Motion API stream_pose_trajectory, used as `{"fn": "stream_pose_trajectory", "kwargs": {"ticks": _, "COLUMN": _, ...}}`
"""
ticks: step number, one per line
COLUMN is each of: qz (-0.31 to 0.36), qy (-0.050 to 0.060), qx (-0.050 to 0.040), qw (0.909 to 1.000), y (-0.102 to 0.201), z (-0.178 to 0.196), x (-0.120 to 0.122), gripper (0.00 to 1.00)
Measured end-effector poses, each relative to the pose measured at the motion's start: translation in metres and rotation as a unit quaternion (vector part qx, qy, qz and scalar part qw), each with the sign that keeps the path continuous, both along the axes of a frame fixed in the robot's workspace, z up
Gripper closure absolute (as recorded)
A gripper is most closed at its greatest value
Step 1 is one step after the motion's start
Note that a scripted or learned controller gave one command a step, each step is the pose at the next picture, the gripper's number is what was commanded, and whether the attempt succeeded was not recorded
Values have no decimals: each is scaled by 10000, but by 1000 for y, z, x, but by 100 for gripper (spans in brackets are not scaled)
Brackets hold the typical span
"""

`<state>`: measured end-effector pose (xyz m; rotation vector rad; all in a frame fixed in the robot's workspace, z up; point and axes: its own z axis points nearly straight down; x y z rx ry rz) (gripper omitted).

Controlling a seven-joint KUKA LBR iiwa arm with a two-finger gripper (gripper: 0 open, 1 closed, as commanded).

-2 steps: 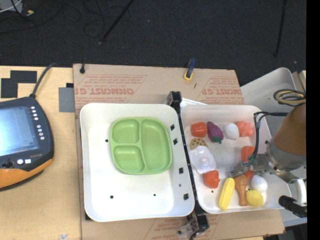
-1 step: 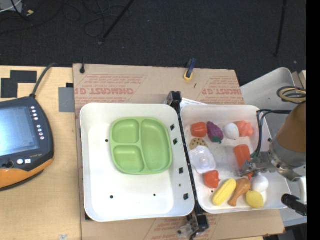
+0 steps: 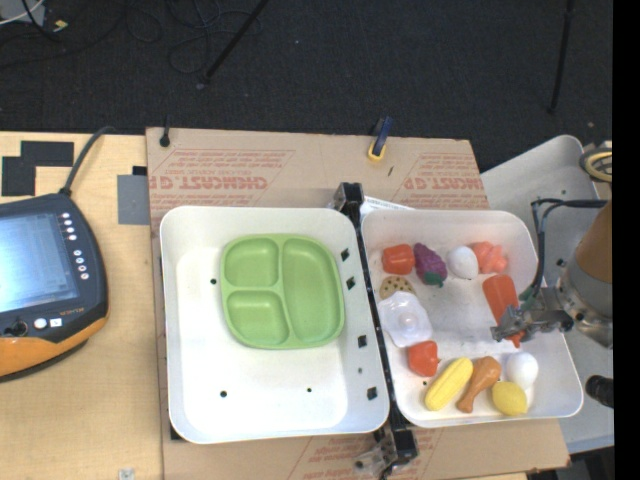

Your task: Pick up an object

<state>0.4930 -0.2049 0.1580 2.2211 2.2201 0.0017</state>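
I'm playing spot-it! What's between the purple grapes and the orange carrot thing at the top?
A white egg sits between the purple grapes and the orange piece, seen in the camera view.

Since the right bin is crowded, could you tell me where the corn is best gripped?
Grip the corn probably across its narrow middle, coming from above. It lies slantwise, with the drumstick close on one long side and the red pepper by its upper end, so turn the gripper to span its width.
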Motion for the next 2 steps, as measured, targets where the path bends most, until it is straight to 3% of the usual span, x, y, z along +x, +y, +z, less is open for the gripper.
{"fn": "stream_pose_trajectory", "kwargs": {"ticks": 2, "qz": 1, "qy": 3, "qx": -1, "qw": 10000, "y": -9, "z": 71, "x": -5, "gripper": 100}}
